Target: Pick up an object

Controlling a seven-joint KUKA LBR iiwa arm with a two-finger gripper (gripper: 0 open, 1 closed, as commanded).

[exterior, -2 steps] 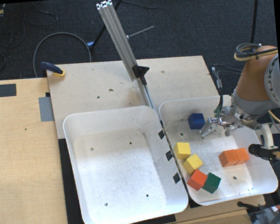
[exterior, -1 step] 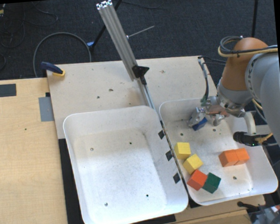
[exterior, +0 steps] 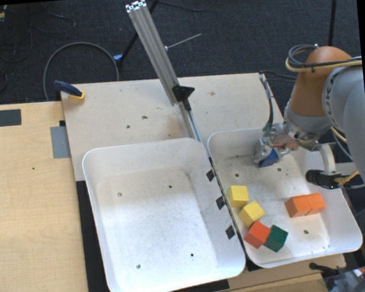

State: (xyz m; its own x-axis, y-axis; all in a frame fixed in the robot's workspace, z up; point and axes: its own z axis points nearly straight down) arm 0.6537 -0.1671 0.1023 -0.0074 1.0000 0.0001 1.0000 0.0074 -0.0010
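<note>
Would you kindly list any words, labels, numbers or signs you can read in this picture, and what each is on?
None can be read.
The checkered marker atop the metal rail bears a pattern, no letters.
The blocks and both bins show no print.

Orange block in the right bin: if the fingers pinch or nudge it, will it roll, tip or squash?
The orange block looks flat-sided and elongated, lying on a long face, so it should slide, not roll or tip. Its crisp edges suggest it is rigid. It sits apart from the other blocks, so a nudge probably disturbs nothing else.
</note>
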